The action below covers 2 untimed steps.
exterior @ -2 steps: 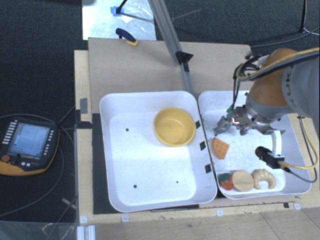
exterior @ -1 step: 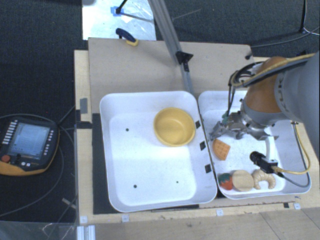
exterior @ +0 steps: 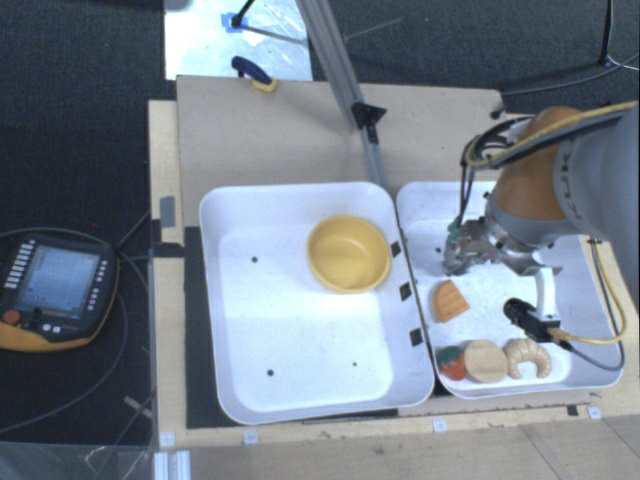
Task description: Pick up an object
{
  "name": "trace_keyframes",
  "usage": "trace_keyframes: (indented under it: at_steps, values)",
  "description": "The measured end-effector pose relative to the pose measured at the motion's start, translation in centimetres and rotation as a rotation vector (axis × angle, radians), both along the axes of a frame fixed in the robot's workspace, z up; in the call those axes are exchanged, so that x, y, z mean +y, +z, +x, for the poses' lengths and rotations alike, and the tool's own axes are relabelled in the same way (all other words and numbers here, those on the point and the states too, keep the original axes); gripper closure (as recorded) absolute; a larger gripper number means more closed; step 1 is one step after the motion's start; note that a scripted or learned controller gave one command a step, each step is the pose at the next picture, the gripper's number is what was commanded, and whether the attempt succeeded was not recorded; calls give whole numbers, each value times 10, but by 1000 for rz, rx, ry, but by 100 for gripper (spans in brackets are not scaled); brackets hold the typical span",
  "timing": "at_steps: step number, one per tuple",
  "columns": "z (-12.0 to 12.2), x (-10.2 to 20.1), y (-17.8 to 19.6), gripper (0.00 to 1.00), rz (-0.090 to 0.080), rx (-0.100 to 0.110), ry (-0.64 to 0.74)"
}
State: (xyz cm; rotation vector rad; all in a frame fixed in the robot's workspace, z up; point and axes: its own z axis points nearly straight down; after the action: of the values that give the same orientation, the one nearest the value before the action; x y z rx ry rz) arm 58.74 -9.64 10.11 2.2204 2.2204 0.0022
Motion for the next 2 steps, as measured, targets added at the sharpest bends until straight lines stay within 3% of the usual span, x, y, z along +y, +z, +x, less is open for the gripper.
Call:
trace_keyframes:
  at_steps: [2]
  values:
    - [6,6,89,100,0,-2,1]
